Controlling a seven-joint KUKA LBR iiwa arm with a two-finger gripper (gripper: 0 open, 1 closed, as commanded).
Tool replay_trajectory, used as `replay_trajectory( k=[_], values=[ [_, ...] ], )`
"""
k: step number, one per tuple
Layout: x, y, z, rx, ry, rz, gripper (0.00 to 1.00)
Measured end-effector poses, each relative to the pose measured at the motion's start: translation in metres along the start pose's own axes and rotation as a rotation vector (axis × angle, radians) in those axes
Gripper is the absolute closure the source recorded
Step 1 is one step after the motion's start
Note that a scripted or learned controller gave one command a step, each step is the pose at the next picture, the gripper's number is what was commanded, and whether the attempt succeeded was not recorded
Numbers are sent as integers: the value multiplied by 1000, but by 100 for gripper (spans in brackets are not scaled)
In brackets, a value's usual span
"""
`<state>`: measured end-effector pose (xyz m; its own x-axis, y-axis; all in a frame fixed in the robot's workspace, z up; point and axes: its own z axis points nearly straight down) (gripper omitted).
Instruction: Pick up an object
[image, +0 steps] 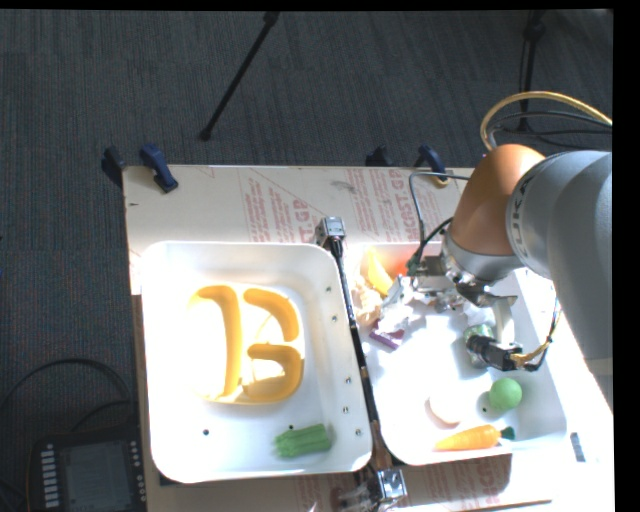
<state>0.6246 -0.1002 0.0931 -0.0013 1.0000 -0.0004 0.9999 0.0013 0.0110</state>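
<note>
My gripper (432, 287) hangs low over the back of the right bin (535, 425), just above a heap of small things. In that heap are a yellow piece (376, 272), a crumpled white item (400, 312) and a purple piece (385, 339). Toward the bin's front lie a green ball (505, 392), an orange carrot (467, 437) and a pale pink slice (441, 411). The wrist and arm hide whatever sits under the gripper.
The left bin (165, 420) holds several yellow bananas (262, 345) and a green ridged object (303, 439) near its front wall. A metal divider clamp (331, 231) marks where the bins meet. A dark connector with cables (492, 350) hangs over the right bin.
</note>
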Motion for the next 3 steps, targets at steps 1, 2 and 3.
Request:
replay_trajectory(
  k=[1,2,3],
  values=[
    [-58,-26,0,4,18,-7,0],
    [-24,19,2,23,4,-2,0],
    [-90,-4,0,3,-1,1,0]
  ],
)
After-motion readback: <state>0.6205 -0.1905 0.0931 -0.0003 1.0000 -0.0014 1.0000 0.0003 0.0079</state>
